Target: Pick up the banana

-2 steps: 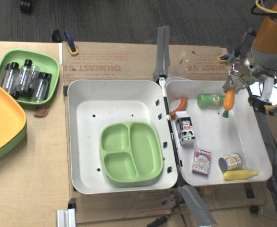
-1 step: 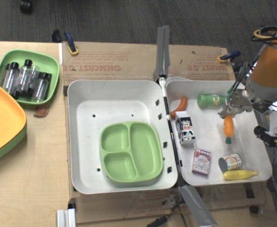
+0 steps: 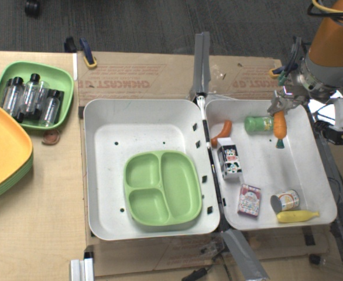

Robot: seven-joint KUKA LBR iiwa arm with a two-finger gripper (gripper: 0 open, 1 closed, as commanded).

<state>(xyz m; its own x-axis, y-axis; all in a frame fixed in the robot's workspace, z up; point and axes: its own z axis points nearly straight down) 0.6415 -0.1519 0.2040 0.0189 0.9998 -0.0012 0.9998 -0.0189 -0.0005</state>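
You have two shallow white plastic bins: the left bin (image 3: 101,174) carries a green three-compartment plastic tray (image 3: 163,187), the right bin (image 3: 321,174) holds loose items. The grey-and-orange arm's gripper (image 3: 280,111) hangs at that bin's far right corner, above an orange carrot (image 3: 280,126); its grip I cannot tell. The yellow banana (image 3: 297,216) lies well apart, along the near right edge, beside a small tin can (image 3: 285,201).

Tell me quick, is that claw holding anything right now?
Claw: closed on the carrot, which hangs from it over the right bin. The banana lies untouched at that bin's near edge.
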